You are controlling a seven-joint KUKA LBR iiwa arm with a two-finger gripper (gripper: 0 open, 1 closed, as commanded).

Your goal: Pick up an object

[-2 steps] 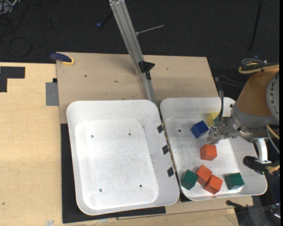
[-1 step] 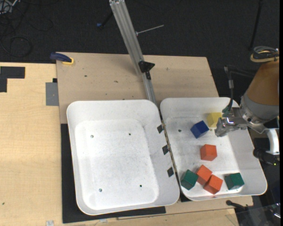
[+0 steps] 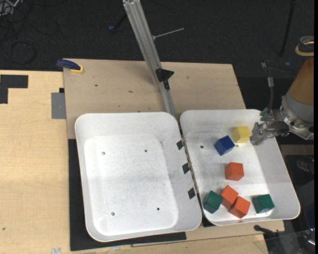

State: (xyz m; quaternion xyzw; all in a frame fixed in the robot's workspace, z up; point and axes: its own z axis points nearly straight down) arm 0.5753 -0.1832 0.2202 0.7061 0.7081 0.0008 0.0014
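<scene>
The end effector hangs over the right bin's far right side, just beside the yellow cube; whether it is apart or together I cannot tell. A blue cube lies near the yellow one.

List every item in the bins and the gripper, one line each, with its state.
gripper: low at right bin's right edge, beside yellow cube
yellow cube: resting, free
blue cube: resting, tilted
red cube: resting, alone
two orange cubes: touching
green cubes: resting near front rim
</scene>
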